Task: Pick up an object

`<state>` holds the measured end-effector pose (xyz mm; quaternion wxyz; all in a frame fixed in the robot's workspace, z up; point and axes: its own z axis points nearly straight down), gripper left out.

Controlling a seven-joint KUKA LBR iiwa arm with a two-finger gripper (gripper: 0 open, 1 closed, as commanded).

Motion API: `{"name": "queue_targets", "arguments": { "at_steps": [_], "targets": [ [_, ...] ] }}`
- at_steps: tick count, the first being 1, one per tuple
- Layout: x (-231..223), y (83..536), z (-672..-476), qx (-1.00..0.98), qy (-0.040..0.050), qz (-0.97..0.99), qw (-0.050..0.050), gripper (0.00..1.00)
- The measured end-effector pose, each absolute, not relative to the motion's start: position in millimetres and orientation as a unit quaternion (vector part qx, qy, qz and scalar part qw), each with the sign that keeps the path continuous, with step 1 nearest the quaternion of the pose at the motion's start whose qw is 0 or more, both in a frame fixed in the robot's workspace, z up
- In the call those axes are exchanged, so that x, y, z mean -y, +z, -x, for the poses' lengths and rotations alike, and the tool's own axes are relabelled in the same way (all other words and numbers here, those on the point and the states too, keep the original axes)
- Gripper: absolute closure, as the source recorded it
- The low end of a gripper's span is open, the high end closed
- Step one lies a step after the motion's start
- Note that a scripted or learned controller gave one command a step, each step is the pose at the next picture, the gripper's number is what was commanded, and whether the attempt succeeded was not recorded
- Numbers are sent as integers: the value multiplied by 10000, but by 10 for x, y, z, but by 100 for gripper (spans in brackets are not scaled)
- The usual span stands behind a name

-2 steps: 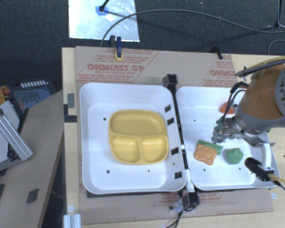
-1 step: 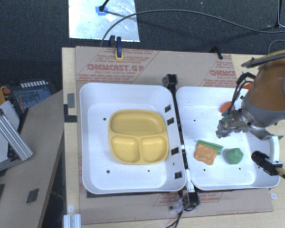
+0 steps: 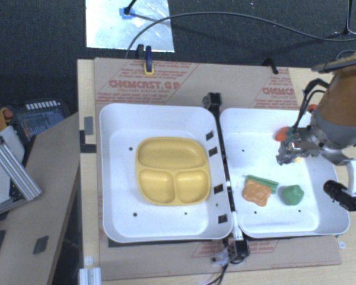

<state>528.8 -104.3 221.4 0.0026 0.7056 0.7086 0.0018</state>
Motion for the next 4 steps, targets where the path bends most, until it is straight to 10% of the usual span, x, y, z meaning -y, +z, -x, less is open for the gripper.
{"name": "queue_targets", "arguments": {
  "at_steps": [4],
  "targets": [
    [-976, 2123, -6212, -7103, 17, -7039, 1, 100]
  ]
}}
